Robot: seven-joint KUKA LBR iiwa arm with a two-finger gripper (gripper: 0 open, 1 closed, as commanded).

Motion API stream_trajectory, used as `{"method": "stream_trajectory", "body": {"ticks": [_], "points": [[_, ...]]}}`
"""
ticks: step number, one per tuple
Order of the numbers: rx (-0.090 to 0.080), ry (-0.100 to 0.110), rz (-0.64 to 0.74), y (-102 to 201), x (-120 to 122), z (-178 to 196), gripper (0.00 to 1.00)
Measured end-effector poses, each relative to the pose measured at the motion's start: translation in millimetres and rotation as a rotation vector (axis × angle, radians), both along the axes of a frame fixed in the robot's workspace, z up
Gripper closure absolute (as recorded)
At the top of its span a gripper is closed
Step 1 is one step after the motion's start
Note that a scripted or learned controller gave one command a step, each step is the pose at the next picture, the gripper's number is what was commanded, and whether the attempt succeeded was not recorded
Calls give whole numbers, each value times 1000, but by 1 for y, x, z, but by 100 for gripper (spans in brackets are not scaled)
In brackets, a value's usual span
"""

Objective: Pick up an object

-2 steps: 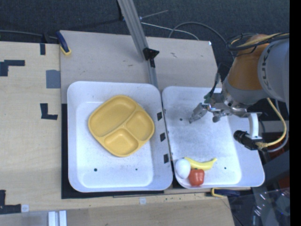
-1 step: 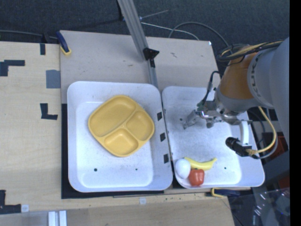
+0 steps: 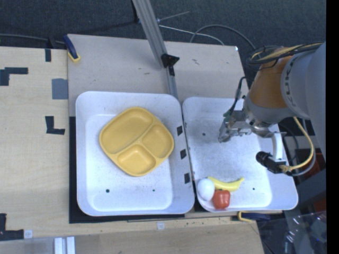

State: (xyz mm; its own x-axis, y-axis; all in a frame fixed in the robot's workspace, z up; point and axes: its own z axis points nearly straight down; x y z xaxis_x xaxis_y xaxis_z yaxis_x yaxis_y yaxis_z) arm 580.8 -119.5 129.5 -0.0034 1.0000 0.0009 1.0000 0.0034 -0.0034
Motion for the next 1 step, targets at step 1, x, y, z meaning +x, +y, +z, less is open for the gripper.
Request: {"method": "stream_trajectory", "body": {"ticks": [1], "points": [[-1, -6, -2, -1, -8, 48, 100]]}}
